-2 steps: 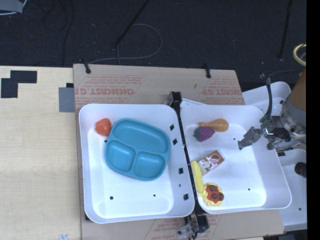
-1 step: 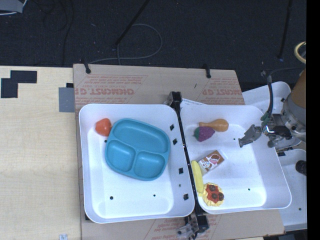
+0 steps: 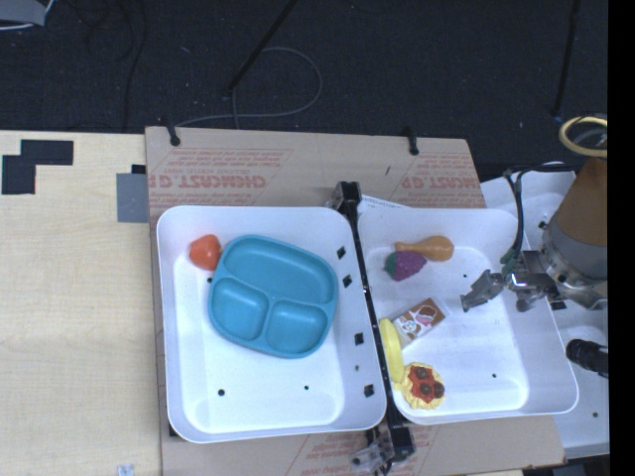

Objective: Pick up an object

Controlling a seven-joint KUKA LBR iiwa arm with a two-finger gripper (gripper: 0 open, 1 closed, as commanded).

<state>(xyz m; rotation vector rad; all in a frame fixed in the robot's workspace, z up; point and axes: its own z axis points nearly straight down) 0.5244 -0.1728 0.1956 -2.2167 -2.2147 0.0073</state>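
Approach step: the grey two-finger gripper [image 3: 483,292], jaws released and grasping nothing, hovers right of the brown snack packet [image 3: 418,319]; next, descend onto it

Two shallow white bins [image 3: 189,405] side by side on brown cardboard sheet [image 3: 298,172] with mirrored red print; black clips [image 3: 346,198] along seam between bins; pale wooden bench [image 3: 69,315] at left with black and grey tape patches [image 3: 131,196]; dark carpet [image 3: 397,48] behind, thin cables [image 3: 283,62] looping across it
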